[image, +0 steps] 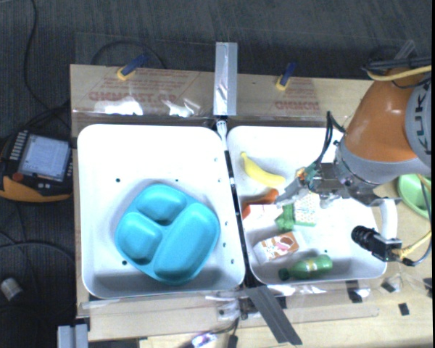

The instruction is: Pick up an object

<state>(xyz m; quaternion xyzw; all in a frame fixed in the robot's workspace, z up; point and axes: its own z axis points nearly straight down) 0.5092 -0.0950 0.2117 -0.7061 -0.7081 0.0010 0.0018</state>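
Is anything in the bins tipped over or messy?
Yes, a bit. The green bottle lies on its side near the right bin's front edge. The blue plate sits askew in the left bin. Nothing looks spilled or broken.

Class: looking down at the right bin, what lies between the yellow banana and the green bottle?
In the camera view, between banana and green bottle lie an orange item and a small printed packet.

Dark grey carpet [94,13] covers the floor around a pale wooden table [312,93]. Black cables [29,6] trail at 11 o'clock. At 9 o'clock an orange-edged control pendant [35,164] lies on the carpet.
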